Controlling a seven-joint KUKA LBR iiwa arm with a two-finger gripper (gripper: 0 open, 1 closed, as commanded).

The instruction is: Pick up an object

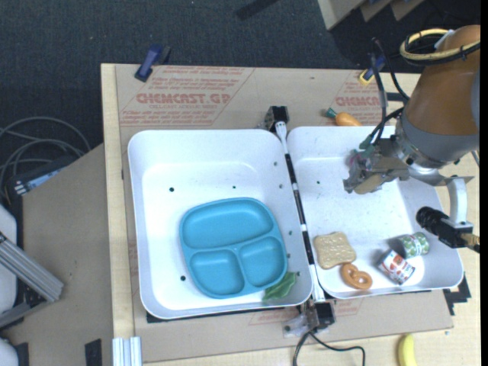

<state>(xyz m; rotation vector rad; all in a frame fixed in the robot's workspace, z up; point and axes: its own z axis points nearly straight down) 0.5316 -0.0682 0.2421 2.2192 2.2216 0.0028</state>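
My gripper (364, 177) hovers over the upper middle of the right bin (333, 149), with nothing visible in it. Below it, near the bin's front edge, lie a tan square cracker (334, 249) and an orange pretzel-like ring (356, 276). To their right are a red and white can (396, 266) on its side and a small green can (415, 244) touching it. The left bin (152, 197) holds a blue divided plate (231, 245) and a green leafy piece (280, 287) at its front right corner.
A black clip (277, 117) sits at the back of the rim shared by the two bins. On the cardboard behind the right bin lies an orange carrot (347, 118). A blue clamp (152, 62) marks the board's back left; a yellow banana (406, 351) lies in front.
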